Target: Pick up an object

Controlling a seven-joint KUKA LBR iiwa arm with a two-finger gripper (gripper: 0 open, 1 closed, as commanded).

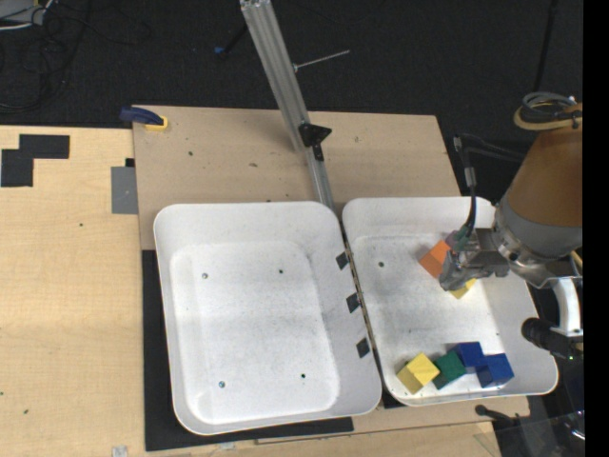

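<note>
We look down on a pale wooden bench (67, 284) against a dark floor strewn with cables, with a light brown board (238, 155) laid across its far part. A blue-and-yellow clamp (143, 117) sits at the board's far left corner, and a slanted aluminium rail (281, 79) rises from behind the bins. The left white bin (257, 219) offers a wide open floor. Black clips (353, 301) mark the seam where it meets the right white bin (400, 208). There, toward the far right, the gripper (459, 276) is down beside an orange block (435, 258) and a small yellow piece (461, 291); we cannot tell how far the claw is spread or whether it grasps anything. Along the near rim cluster a yellow block (417, 373), a green block (449, 367) and blue blocks (483, 364), touching, well apart from the gripper.
</note>
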